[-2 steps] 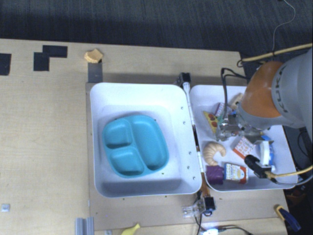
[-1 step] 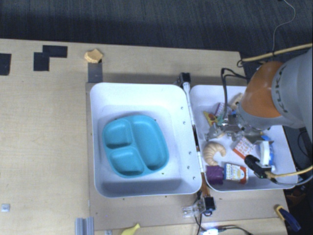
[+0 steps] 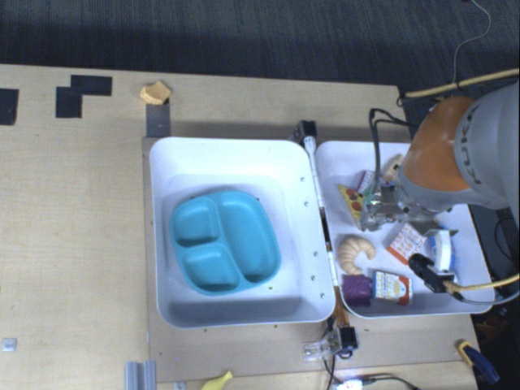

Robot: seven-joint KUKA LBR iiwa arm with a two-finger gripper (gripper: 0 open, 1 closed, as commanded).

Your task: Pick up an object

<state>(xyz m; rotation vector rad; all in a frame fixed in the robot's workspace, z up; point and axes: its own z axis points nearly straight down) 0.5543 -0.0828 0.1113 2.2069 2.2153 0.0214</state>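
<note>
The right bin (image 3: 329, 165) holds several small items: a croissant (image 3: 356, 251), a purple block (image 3: 356, 288), a small red and white carton (image 3: 392, 286), a yellow and red packet (image 3: 351, 202), an orange and white packet (image 3: 404, 243) and a blue and white item (image 3: 442, 250). My gripper (image 3: 375, 216) hangs low in this bin, just above the croissant and right of the yellow packet. The arm's grey body and orange band (image 3: 435, 153) cover the bin's back right part.
The left bin (image 3: 171, 161) contains a teal divided plate (image 3: 224, 241). A tan block (image 3: 155, 93) lies on the bench behind it, beside black tape marks (image 3: 81, 94). Cables run along the right bin's front edge (image 3: 479, 283).
</note>
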